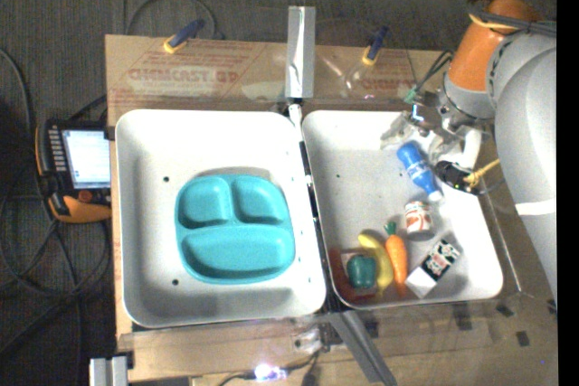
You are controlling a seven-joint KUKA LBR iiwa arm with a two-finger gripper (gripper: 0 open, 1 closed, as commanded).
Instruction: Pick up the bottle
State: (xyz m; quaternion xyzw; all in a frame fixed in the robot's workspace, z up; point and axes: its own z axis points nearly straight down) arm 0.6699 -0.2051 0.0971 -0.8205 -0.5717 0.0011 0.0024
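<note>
The bottle [418, 167] — slim blue plastic with a white cap end and a pale band — lies tilted near the far right corner of the right bin [353, 149]. The gripper [434, 129] hangs just above it; I cannot tell its opening. Not yet lifted, I judge — the grasp remains.

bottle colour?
Blue, with a white cap end; the bottle shows in the camera view, right bin.

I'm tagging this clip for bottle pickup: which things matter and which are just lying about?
Belongs to the job:
blue bottle
gripper

Just lying about:
teal tray
banana
carrot
small can
black-and-white carton
</note>
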